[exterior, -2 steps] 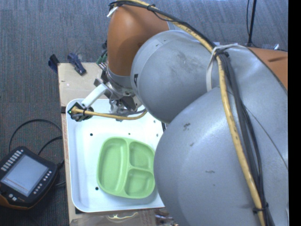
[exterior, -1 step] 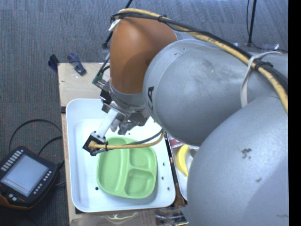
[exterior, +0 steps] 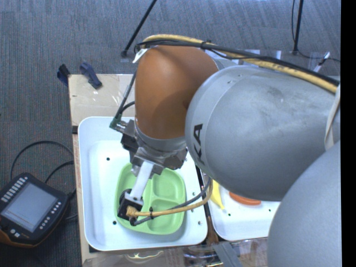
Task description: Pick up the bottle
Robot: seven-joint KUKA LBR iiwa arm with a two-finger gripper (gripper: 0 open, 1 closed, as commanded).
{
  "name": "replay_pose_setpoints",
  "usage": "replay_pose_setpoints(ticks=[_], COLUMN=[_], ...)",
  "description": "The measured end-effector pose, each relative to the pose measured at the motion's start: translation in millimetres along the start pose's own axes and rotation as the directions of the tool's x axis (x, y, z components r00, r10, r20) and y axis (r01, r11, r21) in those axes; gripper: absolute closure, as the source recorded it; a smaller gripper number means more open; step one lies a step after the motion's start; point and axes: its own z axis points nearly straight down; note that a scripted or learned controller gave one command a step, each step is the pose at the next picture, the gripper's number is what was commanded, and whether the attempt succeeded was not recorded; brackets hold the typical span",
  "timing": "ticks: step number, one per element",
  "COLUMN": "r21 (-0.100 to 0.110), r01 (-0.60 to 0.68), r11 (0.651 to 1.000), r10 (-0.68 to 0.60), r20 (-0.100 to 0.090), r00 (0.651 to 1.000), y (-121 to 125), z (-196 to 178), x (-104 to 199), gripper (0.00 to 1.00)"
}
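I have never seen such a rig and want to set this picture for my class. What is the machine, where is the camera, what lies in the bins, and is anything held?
The grey shape with the orange band is a robot arm, reaching in from the picture's right. The one camera is fixed above the bench, looking down at a slant. Two shallow white bins sit side by side. The left bin holds a light green divided tray, and the arm's end hangs over it. In the right bin, partly covered by the arm, an orange thing and a yellow thing peek out, too hidden to name. On the floor at left lies a control unit with a screen. Whether anything is held cannot be told.
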Motion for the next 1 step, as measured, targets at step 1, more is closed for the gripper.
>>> replay_pose_setpoints(ticks=[1], r21=[0.004], r01=[-0.017], r11=[1.0], r10=[0.017], r20=[0.001], r00=[1.0], y=[9.3], z=[165.1], x=[4.9], gripper=[1.0])
